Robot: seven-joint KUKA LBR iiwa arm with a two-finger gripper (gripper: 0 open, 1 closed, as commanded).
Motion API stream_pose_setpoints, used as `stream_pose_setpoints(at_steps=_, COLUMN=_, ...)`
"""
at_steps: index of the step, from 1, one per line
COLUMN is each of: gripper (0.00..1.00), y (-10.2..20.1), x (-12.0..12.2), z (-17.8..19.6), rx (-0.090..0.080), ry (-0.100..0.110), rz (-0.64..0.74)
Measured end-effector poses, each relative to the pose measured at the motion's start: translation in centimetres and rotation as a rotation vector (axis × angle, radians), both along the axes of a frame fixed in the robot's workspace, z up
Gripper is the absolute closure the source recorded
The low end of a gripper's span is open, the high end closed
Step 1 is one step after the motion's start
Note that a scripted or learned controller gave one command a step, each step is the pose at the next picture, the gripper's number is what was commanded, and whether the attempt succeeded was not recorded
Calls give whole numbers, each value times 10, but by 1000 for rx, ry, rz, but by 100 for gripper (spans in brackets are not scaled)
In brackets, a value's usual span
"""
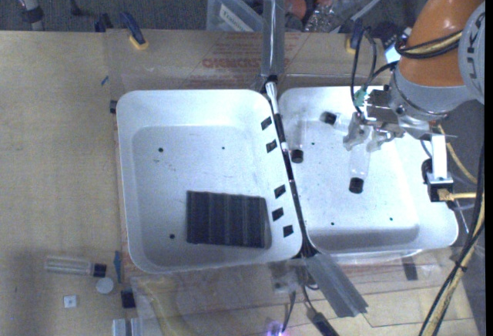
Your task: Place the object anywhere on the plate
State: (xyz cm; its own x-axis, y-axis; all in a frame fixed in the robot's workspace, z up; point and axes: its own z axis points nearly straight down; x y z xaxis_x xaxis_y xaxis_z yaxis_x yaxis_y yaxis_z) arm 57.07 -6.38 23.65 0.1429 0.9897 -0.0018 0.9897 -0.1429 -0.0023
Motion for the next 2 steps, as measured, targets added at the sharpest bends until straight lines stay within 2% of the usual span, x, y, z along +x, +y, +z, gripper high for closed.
stream_pose_setpoints(at_steps=1, gripper=100, y=111, x=-15, z=-53, rx=2, ry=5, rz=-258)
stream_pose_setpoints(at_steps=2, gripper=100, y=114, x=50, z=-53, rx=1, ry=-2, rz=107)
